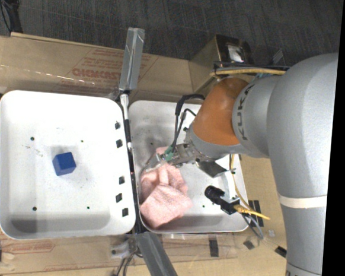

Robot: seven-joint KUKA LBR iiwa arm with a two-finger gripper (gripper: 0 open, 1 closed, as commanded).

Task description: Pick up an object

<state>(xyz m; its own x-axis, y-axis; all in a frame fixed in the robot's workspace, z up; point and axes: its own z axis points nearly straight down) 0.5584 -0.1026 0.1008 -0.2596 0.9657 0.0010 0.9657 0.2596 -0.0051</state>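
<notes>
Camera view: blue cube (64,163) in left bin (20,110).

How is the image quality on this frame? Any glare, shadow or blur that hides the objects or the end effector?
Camera view: even lighting; the white left bin is bright but not blown out, blue cube crisp with a faint shadow. The arm darkens the right bin near the pink cloth. The end effector is small and cluttered, its details unclear.

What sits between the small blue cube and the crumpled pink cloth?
In the camera view, bare bin floor and the two bins' adjoining rims separate the small blue cube from the crumpled pink cloth.
</notes>
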